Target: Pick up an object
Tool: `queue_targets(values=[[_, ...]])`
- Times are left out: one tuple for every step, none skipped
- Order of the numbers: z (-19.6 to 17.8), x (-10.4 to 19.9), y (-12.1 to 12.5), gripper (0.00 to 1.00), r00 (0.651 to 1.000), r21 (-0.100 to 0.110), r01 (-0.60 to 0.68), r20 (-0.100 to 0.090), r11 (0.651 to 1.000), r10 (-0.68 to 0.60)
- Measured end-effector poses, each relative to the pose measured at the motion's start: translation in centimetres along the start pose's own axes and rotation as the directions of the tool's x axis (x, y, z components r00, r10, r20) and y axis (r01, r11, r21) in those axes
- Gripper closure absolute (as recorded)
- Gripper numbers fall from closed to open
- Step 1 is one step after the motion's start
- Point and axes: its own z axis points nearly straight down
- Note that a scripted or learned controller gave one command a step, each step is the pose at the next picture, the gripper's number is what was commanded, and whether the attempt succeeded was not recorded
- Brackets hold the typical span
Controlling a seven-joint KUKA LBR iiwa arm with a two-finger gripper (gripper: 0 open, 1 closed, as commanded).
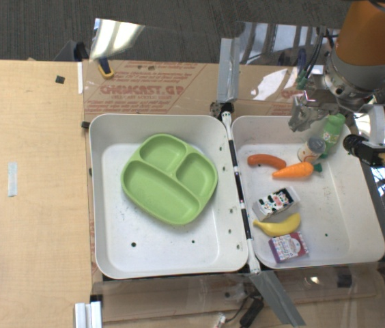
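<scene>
The right bin (356, 244) holds a red sausage (266, 160), an orange carrot (293, 171), a black-and-white carton (276, 201), a yellow banana (278, 225) and a purple packet (288, 247). A green bottle (331, 130) with a grey cap lies tilted at the bin's far edge, just above the carrot's leafy end. My gripper (304, 119) hangs over that far edge, directly left of the bottle and close against it. The view does not show whether the bottle is between the fingers.
A light green divided plate (170, 178) lies in the left bin (110, 244). Printed cardboard (151, 84) stands behind both bins. Cables and a black fitting (363, 149) hang at the right bin's far right corner. A wooden bench top (29, 183) stretches to the left.
</scene>
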Motion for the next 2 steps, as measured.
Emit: queue_targets(values=[[-4.9,-1.9,4.1,1.0,1.0,-0.001,0.001,0.001,1.0,-0.001],[0.7,0.6,3.8,1.0,1.0,0.001,-0.006,0.0,1.0,0.006]])
